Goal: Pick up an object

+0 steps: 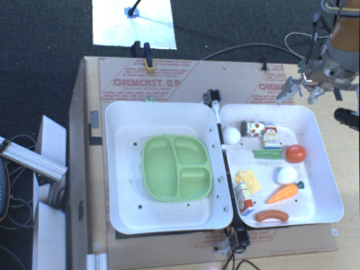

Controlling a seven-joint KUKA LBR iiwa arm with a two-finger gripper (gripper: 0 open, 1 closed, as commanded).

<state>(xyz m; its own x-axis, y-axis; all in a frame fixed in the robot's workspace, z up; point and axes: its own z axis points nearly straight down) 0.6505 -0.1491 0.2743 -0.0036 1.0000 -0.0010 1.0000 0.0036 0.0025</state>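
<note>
Nearest, a sausage (pixel 271 215) lies in the right bin (pixel 326 151) beside a carrot (pixel 283 193). Far right, the gripper (pixel 302 91) hovers spread and empty above the bin's far rim.

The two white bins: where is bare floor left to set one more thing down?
The left bin has bare strips all around the green divided plate, widest behind it. In the right bin, bare patches lie near the far right corner and between the tomato and the wall; its middle is crowded.

the bench (pixel 140 80) bears two white bins (pixel 126 117) side by side.
</note>
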